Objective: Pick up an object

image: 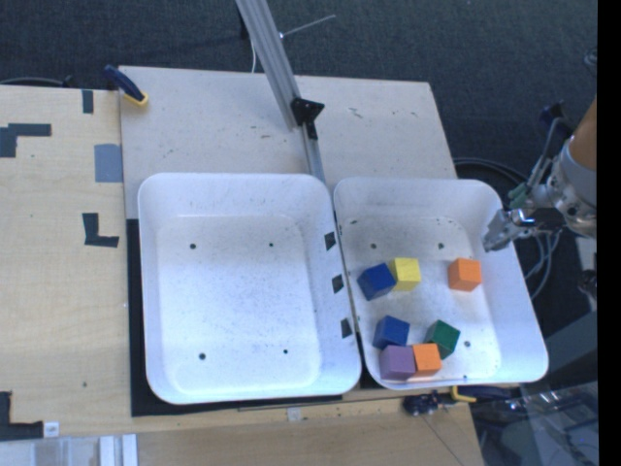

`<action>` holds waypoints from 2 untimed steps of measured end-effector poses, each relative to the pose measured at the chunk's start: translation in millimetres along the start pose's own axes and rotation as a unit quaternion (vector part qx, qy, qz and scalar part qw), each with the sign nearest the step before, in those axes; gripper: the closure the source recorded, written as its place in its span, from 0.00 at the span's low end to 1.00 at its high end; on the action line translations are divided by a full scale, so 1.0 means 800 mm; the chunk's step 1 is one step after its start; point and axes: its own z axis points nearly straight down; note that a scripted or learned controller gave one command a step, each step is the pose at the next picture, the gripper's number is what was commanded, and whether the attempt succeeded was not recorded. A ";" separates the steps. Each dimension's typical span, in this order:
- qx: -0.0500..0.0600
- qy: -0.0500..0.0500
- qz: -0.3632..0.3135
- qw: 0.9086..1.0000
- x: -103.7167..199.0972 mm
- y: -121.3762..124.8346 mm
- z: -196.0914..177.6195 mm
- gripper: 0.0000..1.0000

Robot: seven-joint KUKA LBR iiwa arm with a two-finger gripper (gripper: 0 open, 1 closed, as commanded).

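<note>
Tool [505,223] at rt bin [485,194] rim (six blocks).

Even diffuse lighting, soft shadows; white bins [233,187] bright without glare; overall image slightly soft, grainy.

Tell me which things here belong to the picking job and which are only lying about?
For the job:
- tool
- right bin
- two blue blocks
- yellow block
- two orange blocks
- green block
- purple block

Lying about:
- left bin
- clamp with yellow tip
- metal pole
</note>
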 end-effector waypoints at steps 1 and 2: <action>0.003 0.002 -0.003 1.000 0.079 0.010 0.007 1.00; 0.004 0.002 -0.002 1.000 0.149 0.009 0.027 1.00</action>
